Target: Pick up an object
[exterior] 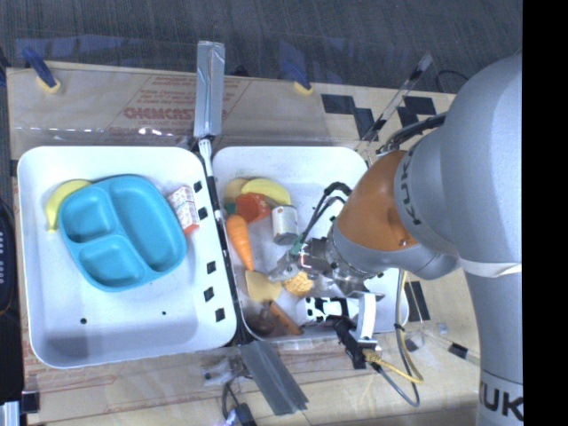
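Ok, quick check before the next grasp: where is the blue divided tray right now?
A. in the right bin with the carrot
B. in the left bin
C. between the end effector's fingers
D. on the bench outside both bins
B: the blue divided tray lies flat in the left bin, partly over a yellow banana-shaped piece, while the carrot sits across the divider in the right bin.

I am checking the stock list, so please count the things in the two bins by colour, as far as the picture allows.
Blue: 1, divided tray
Yellow: 3, banana, banana-like piece, small piece under the hand
Orange: 1, carrot
Red: 1, tomato-like piece
Red and white: 1, small box
Silver: 1, can
Total: 8; other pieces are too hidden to count.
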`<action>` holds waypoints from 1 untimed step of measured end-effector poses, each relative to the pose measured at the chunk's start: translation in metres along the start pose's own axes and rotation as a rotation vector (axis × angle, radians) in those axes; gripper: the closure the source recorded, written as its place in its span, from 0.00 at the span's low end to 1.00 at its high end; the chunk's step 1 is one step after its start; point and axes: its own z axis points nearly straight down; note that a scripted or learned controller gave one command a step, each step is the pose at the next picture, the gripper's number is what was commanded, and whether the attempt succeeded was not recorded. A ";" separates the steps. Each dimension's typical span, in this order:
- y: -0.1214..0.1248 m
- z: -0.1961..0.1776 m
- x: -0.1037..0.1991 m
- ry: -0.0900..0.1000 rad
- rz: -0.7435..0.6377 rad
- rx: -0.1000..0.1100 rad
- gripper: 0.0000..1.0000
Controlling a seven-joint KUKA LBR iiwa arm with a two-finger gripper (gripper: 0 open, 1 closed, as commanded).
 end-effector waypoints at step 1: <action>0.000 -0.009 0.001 0.000 -0.005 0.003 1.00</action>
